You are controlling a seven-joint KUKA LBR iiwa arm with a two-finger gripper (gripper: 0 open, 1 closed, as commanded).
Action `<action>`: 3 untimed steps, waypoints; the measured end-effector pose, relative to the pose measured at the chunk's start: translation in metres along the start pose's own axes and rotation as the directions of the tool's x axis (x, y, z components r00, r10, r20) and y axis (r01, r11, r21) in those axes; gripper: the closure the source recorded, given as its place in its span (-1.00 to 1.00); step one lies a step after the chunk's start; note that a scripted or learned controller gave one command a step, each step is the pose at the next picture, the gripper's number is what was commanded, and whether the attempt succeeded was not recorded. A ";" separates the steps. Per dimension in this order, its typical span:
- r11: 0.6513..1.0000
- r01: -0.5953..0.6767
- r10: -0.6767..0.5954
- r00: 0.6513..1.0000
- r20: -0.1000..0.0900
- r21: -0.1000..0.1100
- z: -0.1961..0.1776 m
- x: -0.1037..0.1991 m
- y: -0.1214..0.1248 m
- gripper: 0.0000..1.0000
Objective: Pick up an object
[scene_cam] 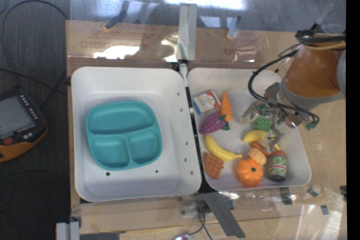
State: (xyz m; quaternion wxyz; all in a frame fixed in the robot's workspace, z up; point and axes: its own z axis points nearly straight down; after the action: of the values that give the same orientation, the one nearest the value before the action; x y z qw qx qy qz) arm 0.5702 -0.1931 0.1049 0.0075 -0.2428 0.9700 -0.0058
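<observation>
The right bin (pixel 301 177) holds several toy foods: a small carton (pixel 206 101), an orange carrot (pixel 226 107), purple grapes (pixel 212 122), a long banana (pixel 220 149), a waffle (pixel 213 165), an orange pumpkin (pixel 250 171), a short banana (pixel 255 135) and a dark jar (pixel 277 166). My gripper (pixel 264 120) reaches in from the right and sits low over a green toy (pixel 262 124) in the bin's right half. The wrist and cables hide part of that toy.
The left bin (pixel 84 177) holds a teal divided plate (pixel 124 134). A raised divider (pixel 190 121) separates the two bins. A pendant controller (pixel 19 118) lies off the bench at far left. Black cables loop around the wrist.
</observation>
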 end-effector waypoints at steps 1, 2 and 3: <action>1.000 -0.018 0.018 1.000 -0.002 -0.009 0.014 0.003 0.077 -1.00; 0.993 -0.118 0.118 0.993 -0.004 -0.006 0.014 -0.043 0.083 -1.00; 0.993 -0.118 0.118 0.993 -0.002 -0.004 0.005 -0.045 0.083 1.00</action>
State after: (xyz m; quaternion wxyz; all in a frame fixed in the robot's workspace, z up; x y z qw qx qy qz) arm 0.5709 -0.0992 0.0993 0.0067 -0.1851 0.9827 -0.0037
